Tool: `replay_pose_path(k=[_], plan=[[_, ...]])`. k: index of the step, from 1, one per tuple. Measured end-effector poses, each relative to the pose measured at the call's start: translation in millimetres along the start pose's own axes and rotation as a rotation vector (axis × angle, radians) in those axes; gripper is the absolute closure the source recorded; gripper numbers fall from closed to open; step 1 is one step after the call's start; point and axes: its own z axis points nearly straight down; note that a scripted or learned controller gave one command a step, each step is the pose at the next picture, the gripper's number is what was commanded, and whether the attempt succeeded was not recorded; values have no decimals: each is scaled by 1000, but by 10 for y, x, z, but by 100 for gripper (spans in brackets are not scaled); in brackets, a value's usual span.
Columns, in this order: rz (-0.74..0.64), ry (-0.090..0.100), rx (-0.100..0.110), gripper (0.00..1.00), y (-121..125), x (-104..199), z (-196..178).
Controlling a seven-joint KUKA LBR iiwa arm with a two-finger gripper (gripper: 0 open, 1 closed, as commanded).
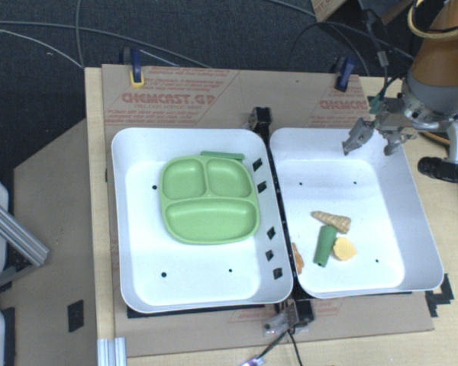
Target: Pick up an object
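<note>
My gripper [374, 141] hangs over the far edge of the right bin [389, 189], its two fingers spread apart with nothing between them. Well in front of it, low in that bin, lie three small things close together: a tan cone-shaped piece [332, 219], a green cylinder [324, 245] and a yellow round piece [344, 250] touching the cylinder's right side. A small orange piece [298, 259] rests against the bin's left wall.
The left bin [137, 227] holds a green divided plate [209, 200] with a darker green flat thing [223, 156] peeking from behind it. Black clips [261, 185] line the seam between the bins. The arm's orange band [437, 59] stands at the far right.
</note>
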Motion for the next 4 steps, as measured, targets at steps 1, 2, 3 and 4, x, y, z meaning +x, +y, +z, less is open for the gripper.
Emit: replay_pose_path(k=[1, 2, 3, 4], plan=[[-3, -3, -15, 0, 31, 4, -90], [-2, -2, -9, 0, 0, -60, 510], [-4, -1, -10, 0, 36, -14, 948], [-5, -2, -12, 0, 40, -6, 1160]])
